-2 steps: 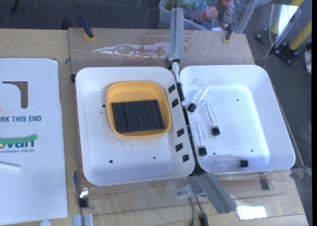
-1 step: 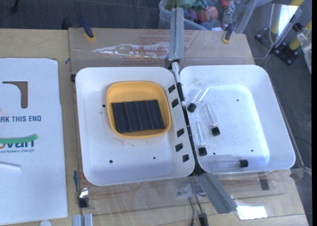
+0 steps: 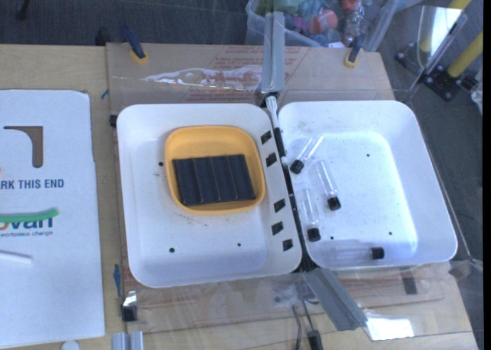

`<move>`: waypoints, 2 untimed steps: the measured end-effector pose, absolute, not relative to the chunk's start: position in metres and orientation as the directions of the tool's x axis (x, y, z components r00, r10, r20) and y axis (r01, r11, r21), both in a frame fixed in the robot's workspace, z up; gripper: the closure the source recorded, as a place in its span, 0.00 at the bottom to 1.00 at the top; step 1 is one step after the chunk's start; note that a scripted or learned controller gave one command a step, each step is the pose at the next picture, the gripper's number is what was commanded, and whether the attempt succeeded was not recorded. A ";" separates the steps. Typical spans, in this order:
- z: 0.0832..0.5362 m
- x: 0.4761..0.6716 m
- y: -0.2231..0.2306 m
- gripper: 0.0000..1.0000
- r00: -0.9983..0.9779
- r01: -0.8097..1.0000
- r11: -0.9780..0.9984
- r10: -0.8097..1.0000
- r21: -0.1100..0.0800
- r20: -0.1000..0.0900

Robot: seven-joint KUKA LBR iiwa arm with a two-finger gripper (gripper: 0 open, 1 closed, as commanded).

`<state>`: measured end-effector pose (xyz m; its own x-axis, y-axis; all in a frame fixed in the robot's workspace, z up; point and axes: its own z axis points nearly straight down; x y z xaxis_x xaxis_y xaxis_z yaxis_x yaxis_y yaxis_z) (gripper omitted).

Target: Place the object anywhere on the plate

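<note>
Already the dark ribbed block (image 3: 213, 179) lies flat on the yellow plate (image 3: 178, 143), filling most of its floor and sitting square within the raised rim. By the look of it the placing is done. The plate rests in the left bin (image 3: 146, 210), towards the back, apart from the bin's walls.

Whether the pincer is apart or together I cannot tell.

The risks from here are small but real. The block nearly spans the plate, so a nudge from a returning arm could ride one edge up onto the rim and leave it tilted. A sideways knock could also slide the plate itself across the smooth bin floor.

In the right bin (image 3: 399, 187) lie several clear tubes with black caps (image 3: 324, 179), scattered near the shared wall. If one of these is the thing meant, it would be hard to grasp — slim, round, see-through, apt to roll — and the plate has little bare room left.
</note>
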<state>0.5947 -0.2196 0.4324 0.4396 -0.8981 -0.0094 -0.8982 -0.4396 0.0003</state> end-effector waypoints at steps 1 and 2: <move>0.431 0.661 -0.214 1.00 0.609 -0.793 -0.609 -0.793 -0.005 -0.007; 0.431 0.669 -0.215 1.00 0.755 -0.656 -0.755 -0.656 -0.006 -0.004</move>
<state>0.6691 -0.2151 0.4311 0.7551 -0.6556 -0.0040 -0.6557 -0.7550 -0.0061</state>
